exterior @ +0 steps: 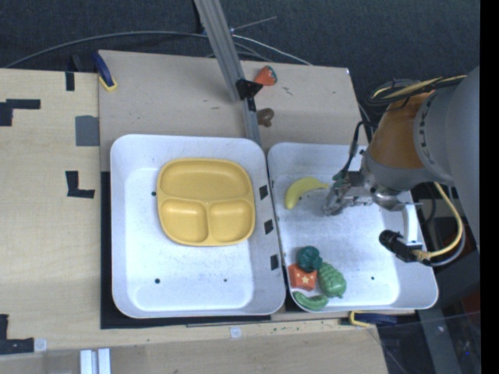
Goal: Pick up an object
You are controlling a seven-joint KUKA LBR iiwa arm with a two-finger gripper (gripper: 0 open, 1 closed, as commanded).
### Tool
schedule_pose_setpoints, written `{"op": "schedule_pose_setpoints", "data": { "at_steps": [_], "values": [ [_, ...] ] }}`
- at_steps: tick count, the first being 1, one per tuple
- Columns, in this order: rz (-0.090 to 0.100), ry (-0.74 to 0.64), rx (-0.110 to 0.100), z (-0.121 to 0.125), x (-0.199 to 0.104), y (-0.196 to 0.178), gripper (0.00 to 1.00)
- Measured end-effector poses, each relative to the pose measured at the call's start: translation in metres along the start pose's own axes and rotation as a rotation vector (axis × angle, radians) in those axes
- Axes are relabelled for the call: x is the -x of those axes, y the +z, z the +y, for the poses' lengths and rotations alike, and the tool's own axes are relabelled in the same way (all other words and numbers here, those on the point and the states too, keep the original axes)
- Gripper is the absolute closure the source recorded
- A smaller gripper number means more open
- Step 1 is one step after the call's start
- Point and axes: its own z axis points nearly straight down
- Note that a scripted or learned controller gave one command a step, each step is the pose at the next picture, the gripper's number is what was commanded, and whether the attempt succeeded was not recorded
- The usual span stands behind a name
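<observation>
Bench: a tan board [179, 100] bearing two shallow white bins side by side.
Left bin: a wide white plastic tray [132, 287] on the left half of the bench, its floor speckled with dark flecks.
Right bin: a like white plastic tray [366, 271] touching the left bin along their shared edge.
Arm: the grey robot arm with an orange band [405, 139] reaches in from the right, over the far right part of the right bin.
Plate: a yellow plastic divided plate with three compartments [207, 201] lies flat in the far half of the left bin.
Gripper: the metal two-finger gripper [337, 203] is low over the floor of the right bin, just right of the banana; nothing shows between its fingers, and how far they stand apart I cannot tell.
Banana: a small yellow toy banana [302, 190] lies in the far left part of the right bin, beside the gripper.
Toy cluster: a dark green, a red-orange and a light green toy [316, 275] lie bunched together at the near left corner of the right bin, well apart from the gripper.
</observation>
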Motion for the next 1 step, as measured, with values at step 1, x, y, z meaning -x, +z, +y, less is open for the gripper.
{"op": "schedule_pose_setpoints", "data": {
  "at_steps": [1],
  "values": [
    [0.0,0.001,0.004,-0.0048,-0.0033,-0.0609,1.0]
  ]
}}
